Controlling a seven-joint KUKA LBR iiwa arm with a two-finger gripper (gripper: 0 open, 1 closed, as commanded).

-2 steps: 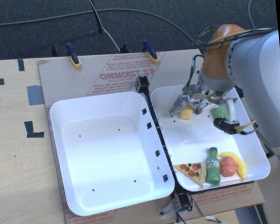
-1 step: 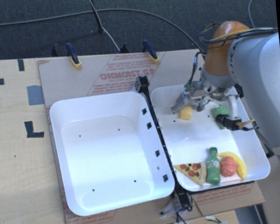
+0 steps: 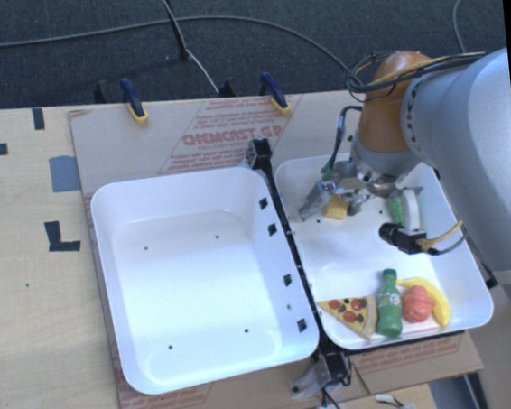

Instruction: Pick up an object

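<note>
My gripper (image 3: 331,202) hangs over the back left part of the right bin (image 3: 334,259). Its two grey fingers (image 3: 311,207) are spread apart. A small yellow piece (image 3: 335,210) sits in the gap between them, and neither finger is visibly pressed on it. Along the bin's front wall lie a pizza slice (image 3: 348,312), a green bottle (image 3: 388,303), a red round fruit (image 3: 417,303) and a yellow banana (image 3: 439,302).
The left bin (image 3: 119,286) stands beside the right one, with a black divider (image 3: 282,242) between them. A green and white item (image 3: 410,206) lies near the arm's wrist. The bulky grey arm (image 3: 477,148) covers the right bin's right side.
</note>
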